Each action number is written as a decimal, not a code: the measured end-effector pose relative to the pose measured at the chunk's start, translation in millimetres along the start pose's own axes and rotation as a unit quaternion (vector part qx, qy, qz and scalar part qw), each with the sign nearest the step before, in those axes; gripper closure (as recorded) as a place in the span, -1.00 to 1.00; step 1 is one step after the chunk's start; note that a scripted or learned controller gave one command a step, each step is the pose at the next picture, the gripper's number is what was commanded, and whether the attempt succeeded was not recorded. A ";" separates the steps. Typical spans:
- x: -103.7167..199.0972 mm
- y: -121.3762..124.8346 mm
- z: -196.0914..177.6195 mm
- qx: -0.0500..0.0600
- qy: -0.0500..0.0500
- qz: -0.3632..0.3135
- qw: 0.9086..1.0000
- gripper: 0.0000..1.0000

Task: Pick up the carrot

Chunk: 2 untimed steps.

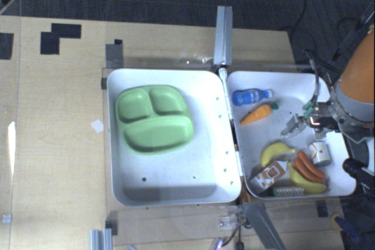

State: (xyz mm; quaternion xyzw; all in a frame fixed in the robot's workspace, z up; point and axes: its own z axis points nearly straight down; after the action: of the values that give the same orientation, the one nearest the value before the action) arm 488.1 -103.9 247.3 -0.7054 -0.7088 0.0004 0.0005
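You have the carrot (257, 114) lying in the right bin (275, 80), in its upper left part, close to the wall that divides the two bins. It lies at a slant, green top toward the upper right, and nothing is touching it. Just above it, near the bin's top left corner, lies a blue bottle (251, 96) on its side.

Your claw (296, 124) hangs over the middle of the right bin, reaching in from the right edge, to the right of the carrot and a little lower, apart from it. Its fingers look spread, with nothing between them.

Along the bottom edge of that bin you have a crowd of things: a yellow banana (275, 152), a small carton (270, 175) toward the bottom left corner, an orange-red sausage-shaped thing (309, 168) lying on a second yellow piece (309, 185), and a small white can (319, 152) near the right wall.

In the left bin (170, 190) you have a green divided plate (154, 118), set in the upper left part, with its three compartments holding nothing.

Both bins sit side by side on the desk (53, 143), toward its right edge.
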 end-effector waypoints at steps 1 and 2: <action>3.9 85.2 71.9 0.000 0.000 -0.094 0.996 -1.00; 1.1 173.2 155.4 0.000 -0.001 -0.184 0.983 -1.00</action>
State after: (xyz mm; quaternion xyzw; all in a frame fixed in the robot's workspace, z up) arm 661.1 -101.9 91.7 -0.5631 -0.8264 0.0012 -0.0005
